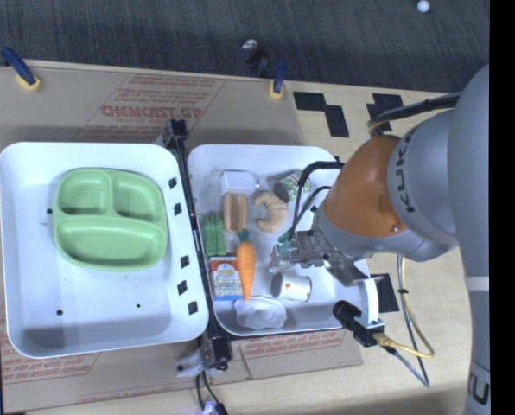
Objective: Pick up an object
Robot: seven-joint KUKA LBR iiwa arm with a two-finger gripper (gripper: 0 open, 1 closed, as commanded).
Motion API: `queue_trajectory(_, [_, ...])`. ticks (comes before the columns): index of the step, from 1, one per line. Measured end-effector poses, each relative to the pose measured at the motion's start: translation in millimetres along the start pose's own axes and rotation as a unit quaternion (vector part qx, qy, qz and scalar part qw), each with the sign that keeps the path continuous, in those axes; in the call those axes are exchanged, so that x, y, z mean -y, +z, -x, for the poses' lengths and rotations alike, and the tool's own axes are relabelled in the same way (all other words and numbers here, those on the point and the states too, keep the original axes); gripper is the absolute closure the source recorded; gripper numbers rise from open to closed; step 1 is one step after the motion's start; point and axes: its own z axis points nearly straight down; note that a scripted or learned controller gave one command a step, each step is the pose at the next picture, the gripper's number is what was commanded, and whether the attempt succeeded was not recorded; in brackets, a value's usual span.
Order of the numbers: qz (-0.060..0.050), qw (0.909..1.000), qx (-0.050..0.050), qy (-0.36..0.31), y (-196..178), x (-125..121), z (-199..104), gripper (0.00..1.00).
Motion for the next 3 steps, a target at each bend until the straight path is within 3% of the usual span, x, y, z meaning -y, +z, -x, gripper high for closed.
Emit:
queue_trajectory(2, [0.001, 1.0, 0.002, -0.006, -20, -3, 0, 1.0])
queue_trajectory(3, [-0.002, 1.0, -0.001, 0.008, -85, 7, 45, 1.0])
